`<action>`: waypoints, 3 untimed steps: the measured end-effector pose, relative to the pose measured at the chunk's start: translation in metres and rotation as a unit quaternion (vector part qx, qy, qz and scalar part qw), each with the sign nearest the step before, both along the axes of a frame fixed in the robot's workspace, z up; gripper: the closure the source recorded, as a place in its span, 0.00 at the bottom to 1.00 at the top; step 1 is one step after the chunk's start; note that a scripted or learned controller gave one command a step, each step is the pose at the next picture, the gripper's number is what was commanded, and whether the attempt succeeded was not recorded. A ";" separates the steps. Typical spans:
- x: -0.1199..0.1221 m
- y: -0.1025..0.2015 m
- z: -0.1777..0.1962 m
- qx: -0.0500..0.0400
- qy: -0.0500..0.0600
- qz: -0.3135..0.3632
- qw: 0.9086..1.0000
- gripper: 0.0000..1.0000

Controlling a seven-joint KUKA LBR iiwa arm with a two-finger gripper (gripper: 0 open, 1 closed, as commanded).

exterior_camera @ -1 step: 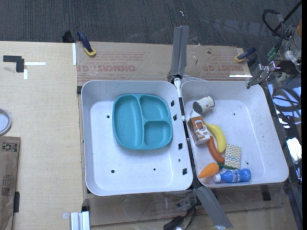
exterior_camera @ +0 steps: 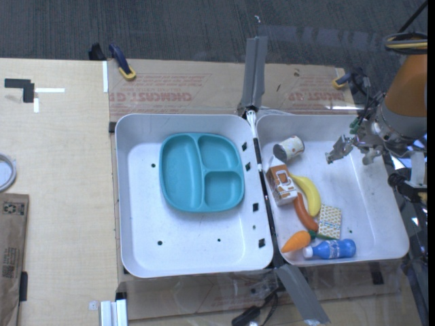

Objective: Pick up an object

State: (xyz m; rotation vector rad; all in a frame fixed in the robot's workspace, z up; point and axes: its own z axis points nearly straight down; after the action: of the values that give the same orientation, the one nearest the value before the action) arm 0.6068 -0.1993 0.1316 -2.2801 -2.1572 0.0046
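The right bin [exterior_camera: 367, 202] holds several objects along its left side: a small tan cup lying on its side [exterior_camera: 289, 148], an orange carton [exterior_camera: 281, 185], a yellow banana [exterior_camera: 308, 192], an orange-red sausage shape [exterior_camera: 305, 214], a waffle-patterned cracker [exterior_camera: 329, 221], a carrot [exterior_camera: 296, 241] and a blue-and-white bottle [exterior_camera: 331, 249]. My gripper [exterior_camera: 353, 149] hangs over the right bin's upper right part, to the right of the cup and apart from every object. Nothing is between its fingers, which stand spread.
The left bin [exterior_camera: 136, 202] holds a teal divided plate [exterior_camera: 202, 172]. A grey divider post [exterior_camera: 255, 73] rises between the bins at the back. Blue-and-yellow clamps [exterior_camera: 121, 61] sit at the cardboard's far corners. The arm's orange band [exterior_camera: 411, 87] is at the right edge.
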 end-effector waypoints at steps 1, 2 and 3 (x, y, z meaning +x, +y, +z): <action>-0.014 0.093 -0.038 0.000 -0.003 0.047 0.999 0.00; 0.030 0.110 0.061 0.000 -0.003 0.122 0.992 0.00; -0.005 0.052 -0.020 0.000 0.000 0.086 0.996 0.00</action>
State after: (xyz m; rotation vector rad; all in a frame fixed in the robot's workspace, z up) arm 0.6017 -0.1475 0.1112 -2.0867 -2.3458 0.0052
